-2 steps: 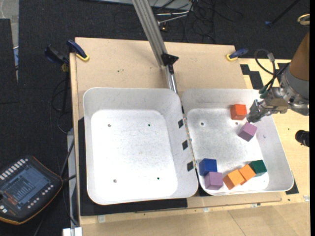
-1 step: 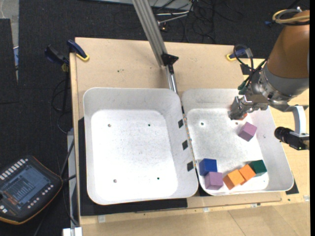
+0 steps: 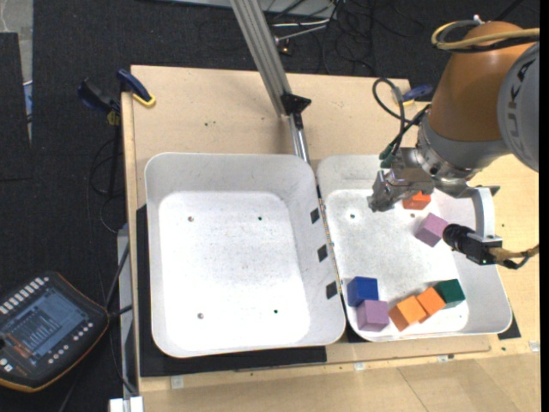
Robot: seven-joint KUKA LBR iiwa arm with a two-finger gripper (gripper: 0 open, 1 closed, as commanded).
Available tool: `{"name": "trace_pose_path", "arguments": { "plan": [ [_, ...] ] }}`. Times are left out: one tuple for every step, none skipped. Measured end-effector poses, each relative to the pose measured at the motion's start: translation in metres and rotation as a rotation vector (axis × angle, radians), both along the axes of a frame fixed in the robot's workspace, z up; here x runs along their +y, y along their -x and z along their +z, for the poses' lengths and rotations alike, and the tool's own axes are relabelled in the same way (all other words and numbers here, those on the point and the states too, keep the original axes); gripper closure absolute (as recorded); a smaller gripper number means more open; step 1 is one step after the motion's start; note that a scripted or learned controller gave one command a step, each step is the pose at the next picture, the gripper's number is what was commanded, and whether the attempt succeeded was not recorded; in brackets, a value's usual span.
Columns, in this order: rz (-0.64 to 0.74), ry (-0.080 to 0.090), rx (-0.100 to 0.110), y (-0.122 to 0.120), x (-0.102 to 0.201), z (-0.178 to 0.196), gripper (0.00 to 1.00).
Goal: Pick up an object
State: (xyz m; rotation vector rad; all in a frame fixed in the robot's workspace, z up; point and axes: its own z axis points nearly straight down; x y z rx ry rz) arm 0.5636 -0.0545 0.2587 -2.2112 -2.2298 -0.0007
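On my screen, the small red-orange block (image 3: 417, 201) lies in the right-hand shallow white plastic bin (image 3: 382, 251). It sits just beside the two-finger gripper (image 3: 379, 201), on the side the arm comes in from, and I can't tell whether the two touch. The gripper hangs low over the far part of that bin. From this angle I cannot tell whether it is wide or narrow.

A pale purple block (image 3: 431, 229) lies tilted a little farther out on that same side, nearer the front. Well apart from the gripper, along the bin's front wall, is a cluster of four. A blue cube (image 3: 363, 288) touches a purple cube (image 3: 372, 314), and an orange block (image 3: 408, 309) is pressed against a dark green block (image 3: 450, 293).

On the gripper's other side, away from the arm, sits the left-hand white bin (image 3: 232, 256), side by side with the first on the pale wooden bench (image 3: 214, 110). Far beyond it, off the bench corner, lies a grey handheld control pendant (image 3: 39, 324).
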Motion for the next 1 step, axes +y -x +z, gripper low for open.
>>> {"name": "trace_pose_path", "arguments": {
  "plan": [
    [-0.001,0.0,0.001,-0.0046,0.0432,-0.0112,1.0]
  ]
}}
